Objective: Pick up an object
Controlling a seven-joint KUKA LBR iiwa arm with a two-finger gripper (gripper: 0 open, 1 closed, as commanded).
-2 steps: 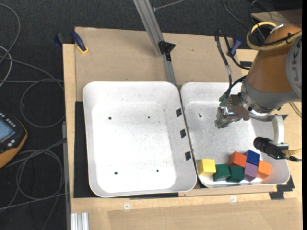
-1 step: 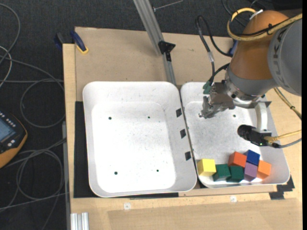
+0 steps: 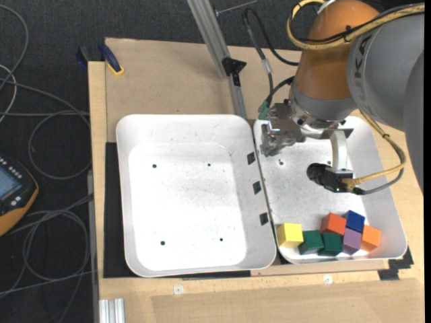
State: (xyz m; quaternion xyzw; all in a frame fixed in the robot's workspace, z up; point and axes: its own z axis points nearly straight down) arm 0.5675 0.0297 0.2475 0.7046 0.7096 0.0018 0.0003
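Blocks (image 3: 330,234) sit in a heap in the right bin's (image 3: 296,180) near corner; gripper (image 3: 273,136) hangs apart, its grip unclear.

A wooden bench (image 3: 168,73) bears two white bins (image 3: 182,254) side by side.

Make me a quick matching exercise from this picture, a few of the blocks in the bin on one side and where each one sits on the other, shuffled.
Things:
1. yellow block
2. blue block
3. purple block
4. gripper

Places:
A. top of the pile, beside an orange block
B. up by the divider, away from the pile
C. left end of the row
D. right part of the pile, below the blue one

Pairs: 1-C, 2-A, 3-D, 4-B
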